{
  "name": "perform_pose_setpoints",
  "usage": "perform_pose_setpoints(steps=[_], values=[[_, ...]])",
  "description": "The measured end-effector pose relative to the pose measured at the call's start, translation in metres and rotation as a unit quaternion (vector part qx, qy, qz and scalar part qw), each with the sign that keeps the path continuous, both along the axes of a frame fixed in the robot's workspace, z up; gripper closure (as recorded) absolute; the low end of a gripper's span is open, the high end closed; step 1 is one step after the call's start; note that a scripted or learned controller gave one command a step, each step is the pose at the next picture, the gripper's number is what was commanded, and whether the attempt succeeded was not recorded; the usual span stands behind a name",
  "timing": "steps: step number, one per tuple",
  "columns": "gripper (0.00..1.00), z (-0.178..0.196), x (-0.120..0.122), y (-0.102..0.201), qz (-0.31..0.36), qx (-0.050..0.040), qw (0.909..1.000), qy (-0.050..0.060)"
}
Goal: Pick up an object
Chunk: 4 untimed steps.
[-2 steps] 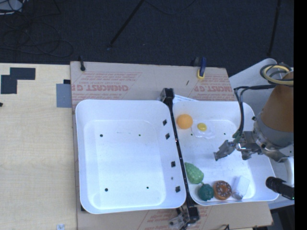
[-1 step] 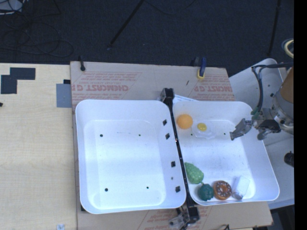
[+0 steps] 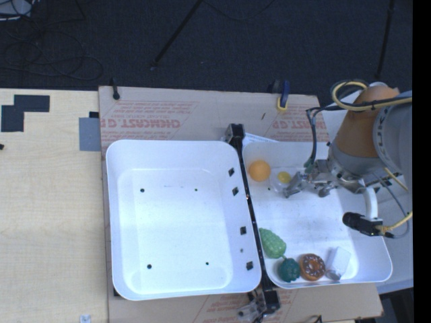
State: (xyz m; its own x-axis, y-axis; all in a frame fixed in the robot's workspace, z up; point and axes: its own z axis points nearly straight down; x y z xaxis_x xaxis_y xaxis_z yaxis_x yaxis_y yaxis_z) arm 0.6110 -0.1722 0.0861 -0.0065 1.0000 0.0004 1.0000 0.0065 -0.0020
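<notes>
The camera view looks down on 2 white bins side by side on a cardboard sheet (image 3: 168, 113) that covers part of the surface (image 3: 47, 200).

The left bin (image 3: 121, 180) shows 4 small dark dots on its floor. The right bin (image 3: 380, 261) holds 6 loose things, 1 of each kind: 1 orange ball (image 3: 259, 171) near the back by the divider, 1 small yellow piece (image 3: 284, 177) just beside it, 1 light green lumpy object (image 3: 272, 242) against the divider toward the front, 1 dark teal round object (image 3: 289, 270) just in front of that, 1 brown sprinkled doughnut (image 3: 312, 266) touching or just beside the teal one, and 1 pale translucent block (image 3: 339, 260) near the front right corner.

Red print on the cardboard reads upside down; it looks like "CHEMCOZT" behind the left bin, though the letters are too blurred to be sure. 1 blue and yellow clamp (image 3: 283, 96) grips the cardboard's back edge.

1 arm (image 3: 367, 130) reaches in from the right. Its tool (image 3: 301, 184) hangs low over the back of the right bin, just right of the yellow piece and near the orange ball. I cannot tell whether it is released or clenched, and nothing is visibly grasped.
</notes>
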Motion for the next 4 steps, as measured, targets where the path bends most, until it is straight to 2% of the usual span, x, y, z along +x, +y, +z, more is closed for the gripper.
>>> perform_pose_setpoints(steps=[1,2,3,4], values=[[0.00,0.002,0.034,0.025,-0.002,0.0002,1.0000,-0.001],[0.00,0.117,0.034,0.033,-0.002,-0.0008,1.0000,-0.004],[0.00,0.206,0.034,0.112,0.001,0.0007,1.0000,-0.005],[0.00,0.351,0.034,0.180,0.001,0.0006,1.0000,-0.009]])
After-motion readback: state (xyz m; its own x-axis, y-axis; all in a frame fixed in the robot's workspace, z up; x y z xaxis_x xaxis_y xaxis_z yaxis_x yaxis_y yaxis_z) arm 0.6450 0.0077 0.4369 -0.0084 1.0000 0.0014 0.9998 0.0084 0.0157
